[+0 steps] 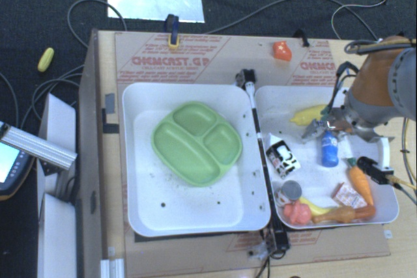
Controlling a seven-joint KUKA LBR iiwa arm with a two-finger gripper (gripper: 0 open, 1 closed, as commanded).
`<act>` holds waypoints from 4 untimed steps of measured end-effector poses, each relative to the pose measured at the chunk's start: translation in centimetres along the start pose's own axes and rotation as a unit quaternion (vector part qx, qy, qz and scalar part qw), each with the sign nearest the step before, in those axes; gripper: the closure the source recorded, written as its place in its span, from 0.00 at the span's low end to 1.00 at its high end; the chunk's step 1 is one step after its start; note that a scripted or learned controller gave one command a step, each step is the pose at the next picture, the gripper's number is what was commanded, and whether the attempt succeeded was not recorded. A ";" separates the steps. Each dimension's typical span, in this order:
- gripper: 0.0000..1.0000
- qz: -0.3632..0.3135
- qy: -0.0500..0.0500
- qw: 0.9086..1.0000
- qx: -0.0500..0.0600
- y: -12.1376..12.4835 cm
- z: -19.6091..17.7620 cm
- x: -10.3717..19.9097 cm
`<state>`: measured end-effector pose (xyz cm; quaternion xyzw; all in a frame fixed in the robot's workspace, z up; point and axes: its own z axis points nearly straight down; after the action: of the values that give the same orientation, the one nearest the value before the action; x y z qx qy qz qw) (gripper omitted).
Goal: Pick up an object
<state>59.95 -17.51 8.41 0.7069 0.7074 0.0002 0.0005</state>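
Hand [317, 129] low in right bin [391, 208], btwn banana [306, 116] & blue bottle [330, 150]. Finger state: can't tell. Nothing visibly held; pick not done.

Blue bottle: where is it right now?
The blue bottle lies in the right bin, just below the gripper, with the carrot to its lower right.

Blue bottle [330, 149] stands upright in the right bin [391, 205].
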 end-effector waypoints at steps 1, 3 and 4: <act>0.00 0.000 0.000 1.000 0.000 -2.1 0.0 -1.4; 1.00 -0.002 0.000 1.000 -0.001 1.6 -0.8 0.8; 1.00 0.000 -0.001 1.000 0.000 -2.3 -2.5 -3.2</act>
<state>57.66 -20.75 10.87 0.7067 0.7076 -0.0002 0.0012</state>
